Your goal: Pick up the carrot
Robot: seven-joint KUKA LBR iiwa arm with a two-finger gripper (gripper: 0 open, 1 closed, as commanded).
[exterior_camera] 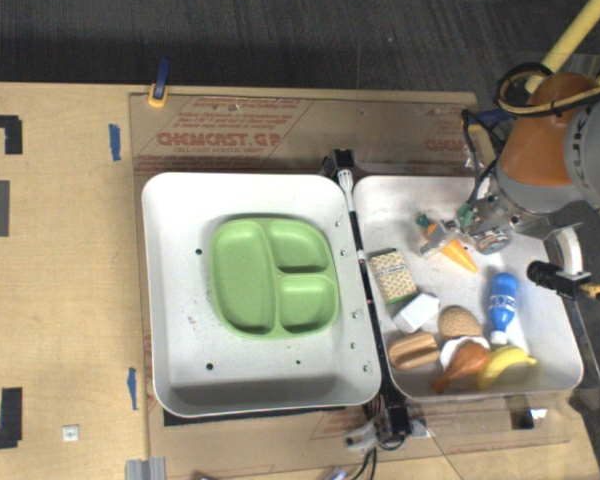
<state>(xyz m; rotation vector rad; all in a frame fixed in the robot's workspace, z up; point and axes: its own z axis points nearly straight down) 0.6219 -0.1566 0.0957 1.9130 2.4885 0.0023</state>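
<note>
Glossy white plastic bins (pixel 180 268), matt green plastic tray (pixel 242 278), smooth orange carrot (pixel 460 256)

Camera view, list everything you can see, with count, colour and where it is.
Bins: two, white, side by side on the bench.
Divided plate: one, green, middle of the left bin.
Carrot: one, orange, upper part of the right bin, just below the gripper.
Bottle: one, blue with a white cap, right side of the right bin.
Banana: one, yellow, lower right corner of the right bin.
Patterned packet: one, green and tan, left side of the right bin.
White block: one, below the packet.
Bread-like items: tan and brown, lower part of the right bin.
Arm: one, grey with an orange band, reaching in from the right.
Gripper: one, over the upper right bin.
</note>
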